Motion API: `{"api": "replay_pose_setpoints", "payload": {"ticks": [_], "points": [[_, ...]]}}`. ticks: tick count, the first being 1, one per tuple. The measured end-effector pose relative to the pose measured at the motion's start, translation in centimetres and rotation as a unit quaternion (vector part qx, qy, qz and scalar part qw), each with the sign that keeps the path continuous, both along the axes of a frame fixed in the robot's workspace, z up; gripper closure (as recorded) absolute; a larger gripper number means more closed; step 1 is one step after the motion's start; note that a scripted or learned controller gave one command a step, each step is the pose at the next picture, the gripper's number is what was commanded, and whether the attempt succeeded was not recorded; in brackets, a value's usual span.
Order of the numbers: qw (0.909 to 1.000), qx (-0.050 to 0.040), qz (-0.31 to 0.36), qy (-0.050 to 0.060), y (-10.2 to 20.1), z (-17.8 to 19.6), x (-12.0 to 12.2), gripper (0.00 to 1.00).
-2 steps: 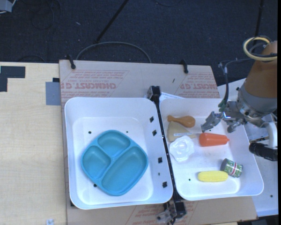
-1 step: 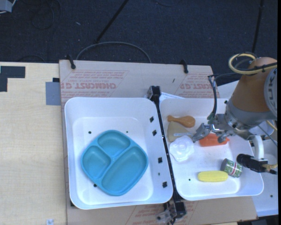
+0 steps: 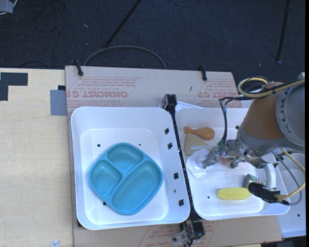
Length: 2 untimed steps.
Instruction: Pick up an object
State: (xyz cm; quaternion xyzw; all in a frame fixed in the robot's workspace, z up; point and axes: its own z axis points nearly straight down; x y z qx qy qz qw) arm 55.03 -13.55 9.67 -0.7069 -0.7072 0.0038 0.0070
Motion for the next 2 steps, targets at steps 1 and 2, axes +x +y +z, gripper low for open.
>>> {"api": "replay_pose_setpoints", "payload": {"ticks": [1,2], "points": [[1.0,-0.0014,-0.001,-0.005,-0.02,-1.0,0.12,0.0],[1.0,0.0005,-0.003,-0.004,-0.05,-0.26,0.19,1.0]]}}
